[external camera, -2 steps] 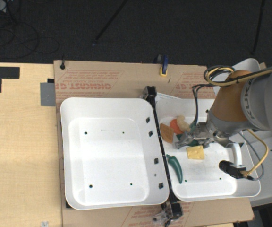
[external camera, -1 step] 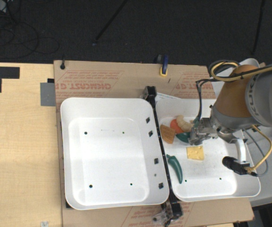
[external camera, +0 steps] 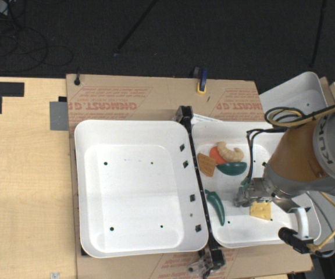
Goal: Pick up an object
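The arm (external camera: pixel 304 156) reaches from the right into the right bin (external camera: pixel 231 237). Its gripper (external camera: pixel 246 197) is low over the bin floor, just beside a yellow block (external camera: pixel 262 210), which lies on its right. From this angle I cannot tell how the gripper is set, and nothing is seen inside it. A green pepper (external camera: pixel 216 206) lies to the left of the gripper, near the wall between the bins. Farther back there is a small heap: a brown piece (external camera: pixel 206 164), a red object (external camera: pixel 217 153), a beige curved one (external camera: pixel 232 153) and a dark green bowl-shaped one (external camera: pixel 232 168). The left bin (external camera: pixel 86 185) stands beside.
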